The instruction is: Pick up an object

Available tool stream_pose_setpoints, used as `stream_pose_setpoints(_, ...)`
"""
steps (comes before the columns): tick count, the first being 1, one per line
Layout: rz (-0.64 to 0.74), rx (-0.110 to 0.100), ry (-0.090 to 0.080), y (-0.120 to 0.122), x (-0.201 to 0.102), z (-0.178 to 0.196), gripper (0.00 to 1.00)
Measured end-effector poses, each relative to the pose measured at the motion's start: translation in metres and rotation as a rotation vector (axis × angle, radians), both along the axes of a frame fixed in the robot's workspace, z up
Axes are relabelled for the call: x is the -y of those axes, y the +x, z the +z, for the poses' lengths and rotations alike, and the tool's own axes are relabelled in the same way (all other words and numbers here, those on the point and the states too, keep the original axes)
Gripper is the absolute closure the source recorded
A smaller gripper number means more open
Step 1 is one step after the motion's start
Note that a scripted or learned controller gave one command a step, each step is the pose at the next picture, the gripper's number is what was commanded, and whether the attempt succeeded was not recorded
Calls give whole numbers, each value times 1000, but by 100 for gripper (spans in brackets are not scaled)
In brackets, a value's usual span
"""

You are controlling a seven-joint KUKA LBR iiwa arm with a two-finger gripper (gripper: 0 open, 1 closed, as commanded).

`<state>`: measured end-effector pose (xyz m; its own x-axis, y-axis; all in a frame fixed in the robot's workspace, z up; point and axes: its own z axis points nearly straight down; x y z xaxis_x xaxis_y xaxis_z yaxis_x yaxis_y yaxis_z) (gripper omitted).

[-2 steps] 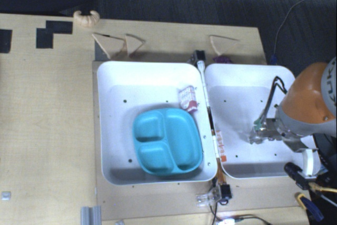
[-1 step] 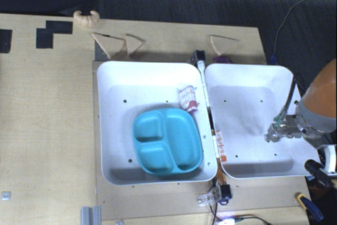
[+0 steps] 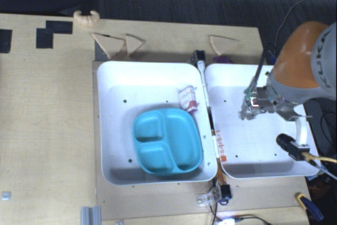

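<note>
Jaws of the gripper (image 3: pixel 248 111): opening cannot be told; nothing visibly held. It hangs over the right bin (image 3: pixel 237 166). The blue tray (image 3: pixel 167 140) and small packet (image 3: pixel 188 98) lie leftward, in the left bin (image 3: pixel 113 113), past the shared rims.

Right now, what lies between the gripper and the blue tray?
In the camera view, the bins' adjoining rims separate gripper from blue tray.
</note>
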<state>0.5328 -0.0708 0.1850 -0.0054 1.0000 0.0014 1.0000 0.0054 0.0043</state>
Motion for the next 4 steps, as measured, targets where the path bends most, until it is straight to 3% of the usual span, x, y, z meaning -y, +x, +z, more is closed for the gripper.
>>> stream_pose_setpoints(1, -4, -2, -2, -25, 38, -31, 100)
stream_pose_setpoints(2, -3, -2, -2, -46, 55, -30, 100)
stream_pose_setpoints(3, 0, 0, 0, 41, -10, 0, 100)
stream_pose_setpoints(4, 1, 2, -1, 105, -39, 45, 100)
